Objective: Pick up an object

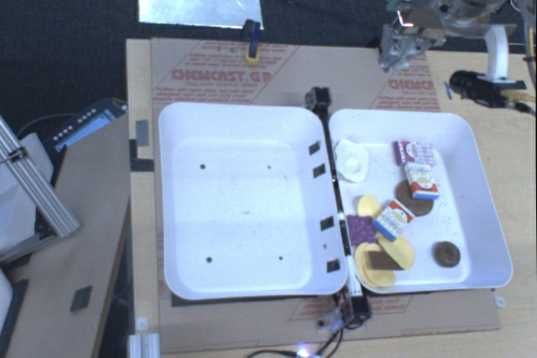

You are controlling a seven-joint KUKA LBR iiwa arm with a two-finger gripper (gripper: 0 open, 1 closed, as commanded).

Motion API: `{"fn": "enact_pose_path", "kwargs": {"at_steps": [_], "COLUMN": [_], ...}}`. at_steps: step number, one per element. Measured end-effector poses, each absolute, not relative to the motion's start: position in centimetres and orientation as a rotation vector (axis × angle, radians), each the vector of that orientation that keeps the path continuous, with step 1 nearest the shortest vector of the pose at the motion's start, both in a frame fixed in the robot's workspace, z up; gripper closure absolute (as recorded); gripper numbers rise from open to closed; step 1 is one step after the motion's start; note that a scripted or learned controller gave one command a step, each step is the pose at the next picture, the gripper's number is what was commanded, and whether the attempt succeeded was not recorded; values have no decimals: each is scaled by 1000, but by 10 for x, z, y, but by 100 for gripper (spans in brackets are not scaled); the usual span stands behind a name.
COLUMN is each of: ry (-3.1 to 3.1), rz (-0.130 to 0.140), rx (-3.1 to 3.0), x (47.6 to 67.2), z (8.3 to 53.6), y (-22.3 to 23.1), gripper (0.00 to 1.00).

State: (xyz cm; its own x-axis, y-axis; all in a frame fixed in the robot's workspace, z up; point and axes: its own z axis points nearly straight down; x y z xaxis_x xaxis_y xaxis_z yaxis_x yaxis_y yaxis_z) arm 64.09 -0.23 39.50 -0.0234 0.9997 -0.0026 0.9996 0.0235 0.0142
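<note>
White plastic makes both bins on the bench. The left bin (243, 201) lies beside the right bin (470, 205), and they touch along a dark middle strip with small clips.

My gripper (401, 54) hangs above the cardboard sheet (226, 75), behind the far edge of the right bin and well apart from the things inside it. If it is open or closed I cannot tell from this view; I see nothing held under it.

All the objects lie in the right bin. A small white cup (351, 159) sits near the far left corner. Two small cartons with red and white print (418, 168) lie near the middle, one partly over a brown disc (414, 202). Another small carton with blue print (393, 220) rests on yellow pieces (369, 206), next to a purple square (362, 229). A brown block lies on a yellow round plate (375, 264) at the near edge. One more brown disc (446, 254) lies alone, closer to the right wall.
</note>
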Motion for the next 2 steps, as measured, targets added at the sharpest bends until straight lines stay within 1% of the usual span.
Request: {"fn": "enact_pose_path", "kwargs": {"at_steps": [1, 2], "ry": [2229, 2233], "rz": [7, 3], "rx": [2210, 2211], "x": [648, 600], "z": [426, 421], "y": [51, 102], "gripper": [100, 100]}}
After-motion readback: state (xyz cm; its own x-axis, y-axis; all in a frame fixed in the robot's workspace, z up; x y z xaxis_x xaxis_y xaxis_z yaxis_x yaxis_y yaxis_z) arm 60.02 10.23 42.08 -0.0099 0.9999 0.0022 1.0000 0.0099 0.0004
